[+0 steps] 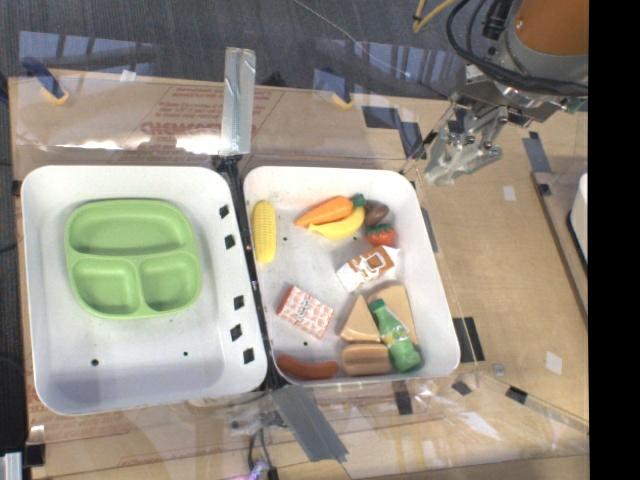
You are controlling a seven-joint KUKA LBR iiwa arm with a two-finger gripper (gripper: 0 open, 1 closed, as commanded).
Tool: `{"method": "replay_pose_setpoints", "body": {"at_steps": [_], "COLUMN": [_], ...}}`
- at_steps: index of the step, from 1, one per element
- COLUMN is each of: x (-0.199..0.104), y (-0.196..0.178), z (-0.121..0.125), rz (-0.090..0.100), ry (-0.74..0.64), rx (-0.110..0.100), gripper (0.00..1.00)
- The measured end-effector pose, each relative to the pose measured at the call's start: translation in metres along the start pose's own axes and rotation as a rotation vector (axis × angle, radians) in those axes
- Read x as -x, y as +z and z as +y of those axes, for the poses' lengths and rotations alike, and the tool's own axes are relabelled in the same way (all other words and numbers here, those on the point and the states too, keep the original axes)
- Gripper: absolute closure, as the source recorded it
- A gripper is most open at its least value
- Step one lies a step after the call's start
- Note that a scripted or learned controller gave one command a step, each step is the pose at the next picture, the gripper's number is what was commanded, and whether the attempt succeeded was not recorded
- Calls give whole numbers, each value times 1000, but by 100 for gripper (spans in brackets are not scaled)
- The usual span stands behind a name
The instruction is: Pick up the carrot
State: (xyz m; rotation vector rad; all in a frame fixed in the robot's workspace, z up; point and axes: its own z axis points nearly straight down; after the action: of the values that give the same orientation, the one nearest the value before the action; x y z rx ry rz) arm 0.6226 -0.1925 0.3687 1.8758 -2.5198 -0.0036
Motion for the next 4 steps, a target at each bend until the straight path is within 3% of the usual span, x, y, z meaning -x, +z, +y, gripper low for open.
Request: {"method": "replay_pose_setpoints", "body": {"at_steps": [1, 2, 3, 4], "x": [-30, -12, 4, -32], "y": [67, -6, 31, 51], "z": [39, 12, 47, 49], "rz": [0, 1, 0, 3], "ry": [-295, -615, -1272, -1666], "rx": [2, -7, -2, -8], "gripper": [100, 100, 100, 100]}}
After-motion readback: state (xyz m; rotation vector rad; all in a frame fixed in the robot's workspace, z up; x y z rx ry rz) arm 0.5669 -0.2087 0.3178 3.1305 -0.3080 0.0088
